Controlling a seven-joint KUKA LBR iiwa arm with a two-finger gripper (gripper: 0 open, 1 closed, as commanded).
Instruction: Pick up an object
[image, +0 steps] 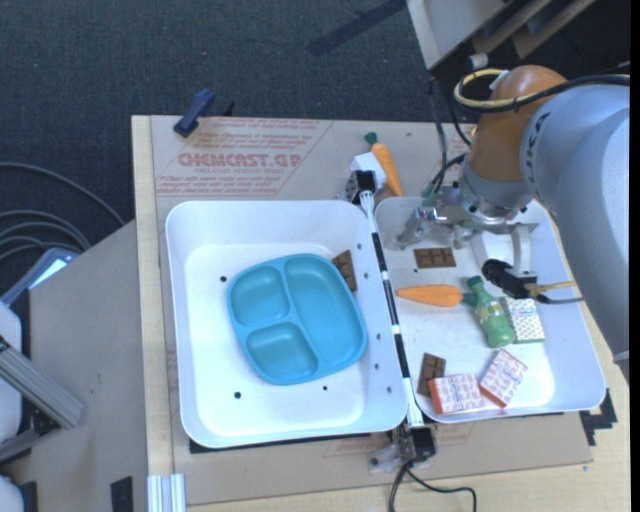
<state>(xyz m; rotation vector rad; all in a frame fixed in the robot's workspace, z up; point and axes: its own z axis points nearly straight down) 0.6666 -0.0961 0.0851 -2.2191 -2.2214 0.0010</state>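
Fingers (408, 236) of the gripper (437, 238) spread and empty, poised over the chocolate bar (435, 259) at the far left of the right bin (570, 395), probably the intended pick, with a toy carrot (430, 295) just nearer and a green bottle (490, 318) rightward, neither obstructing.

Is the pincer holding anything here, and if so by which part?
Cannot be told. The pincer is down in the right bin beside the brown chocolate piece, but no grip on it is visible.
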